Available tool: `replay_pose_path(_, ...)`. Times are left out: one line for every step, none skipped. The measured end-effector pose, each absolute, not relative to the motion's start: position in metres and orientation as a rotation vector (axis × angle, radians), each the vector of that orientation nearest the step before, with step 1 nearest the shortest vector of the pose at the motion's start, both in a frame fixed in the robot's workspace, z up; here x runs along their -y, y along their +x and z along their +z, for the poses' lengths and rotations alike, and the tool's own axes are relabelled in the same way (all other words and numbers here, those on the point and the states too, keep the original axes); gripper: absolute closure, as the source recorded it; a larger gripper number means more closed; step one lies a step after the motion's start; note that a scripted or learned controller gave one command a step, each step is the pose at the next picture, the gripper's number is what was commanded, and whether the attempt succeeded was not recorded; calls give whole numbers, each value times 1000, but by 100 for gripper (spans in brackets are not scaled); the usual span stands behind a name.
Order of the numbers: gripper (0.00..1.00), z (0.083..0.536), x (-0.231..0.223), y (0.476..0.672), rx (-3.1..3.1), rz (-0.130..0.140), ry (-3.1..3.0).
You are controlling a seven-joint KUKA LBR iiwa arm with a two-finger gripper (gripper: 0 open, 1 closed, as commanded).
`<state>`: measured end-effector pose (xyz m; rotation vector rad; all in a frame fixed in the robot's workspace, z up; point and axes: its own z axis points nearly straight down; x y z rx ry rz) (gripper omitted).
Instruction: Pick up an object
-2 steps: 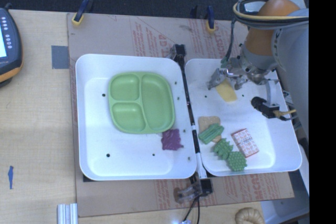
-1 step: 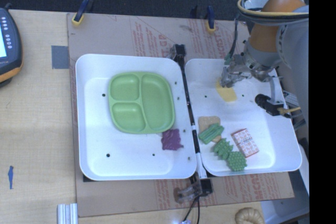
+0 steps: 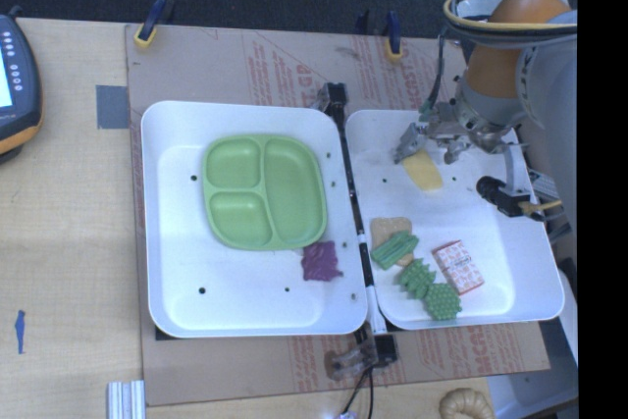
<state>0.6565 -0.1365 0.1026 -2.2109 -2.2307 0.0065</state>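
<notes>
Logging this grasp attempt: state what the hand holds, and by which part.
Cannot be told. The hand sits right over the yellow block in the right bin, but no grip is visible.

Left bin (image 3: pixel 167 211) holds a divided plate (image 3: pixel 265 191). Right bin (image 3: pixel 530 299) holds a box (image 3: pixel 458 267) near its front.

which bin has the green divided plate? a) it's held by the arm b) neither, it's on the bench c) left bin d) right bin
c: the plate lies flat in the left bin, with a purple piece just off its lower right corner.
</notes>
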Motion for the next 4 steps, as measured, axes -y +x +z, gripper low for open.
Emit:
replay_pose_path(0,92,135,656,2227,7,-2212)
replay_pose_path(0,93,142,657,2224,3,-2218)
replay_pose_path(0,92,138,656,2224,4,-2215)
replay_pose_path(100,104,139,657,2227,6,-2212)
